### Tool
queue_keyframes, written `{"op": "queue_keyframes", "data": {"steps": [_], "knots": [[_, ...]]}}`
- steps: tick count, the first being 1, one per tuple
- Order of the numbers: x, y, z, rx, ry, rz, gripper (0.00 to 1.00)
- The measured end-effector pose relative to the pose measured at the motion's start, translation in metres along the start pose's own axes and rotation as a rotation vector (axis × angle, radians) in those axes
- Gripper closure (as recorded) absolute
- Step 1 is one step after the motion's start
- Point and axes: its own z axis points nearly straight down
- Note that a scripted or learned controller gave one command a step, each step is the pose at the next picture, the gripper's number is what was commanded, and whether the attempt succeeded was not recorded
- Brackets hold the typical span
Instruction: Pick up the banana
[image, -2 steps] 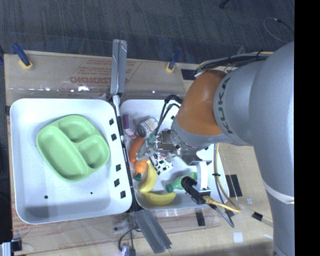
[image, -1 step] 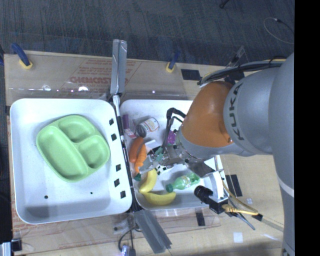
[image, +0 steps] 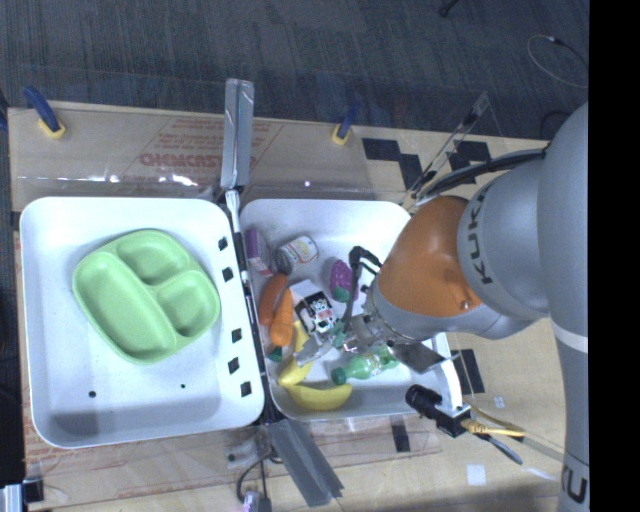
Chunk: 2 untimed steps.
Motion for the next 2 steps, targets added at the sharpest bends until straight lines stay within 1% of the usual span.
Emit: {"op": "queue_keyframes", "data": {"steps": [1,2], "knots": [[-0.023,0.008,-0.032,-0.002,-0.001,-0.008,0.0],[-0.002,0.009,0.022,-0.029,-0.027,-0.175,0.0]]}}
